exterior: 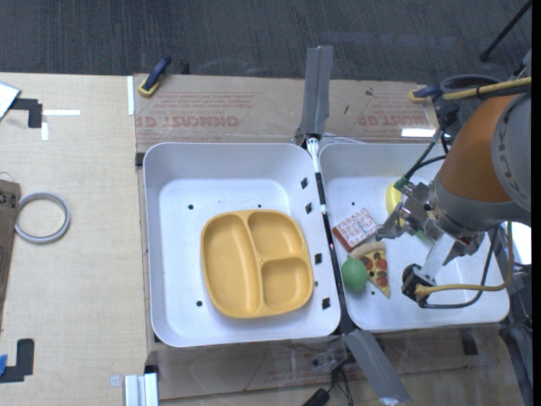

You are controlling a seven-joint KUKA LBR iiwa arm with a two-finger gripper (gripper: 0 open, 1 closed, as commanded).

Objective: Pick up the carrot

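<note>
Arm (499,155) enters from the 3 o'clock edge, grey casing with a broad orange band bulking toward 9 o'clock. Wrist angled downward, metal bracket work pointing to about 8 o'clock. Hand (404,218) sits at the low end of the wrist, tipped toward 9 o'clock. A black-and-yellow cable loops out below the wrist toward 5 o'clock. Finger spacing unreadable from this angle.

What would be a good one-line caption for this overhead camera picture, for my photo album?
A grey-and-orange robot arm reaches into the right bin of toy food, beside a yellow divided plate in the left bin.
</note>
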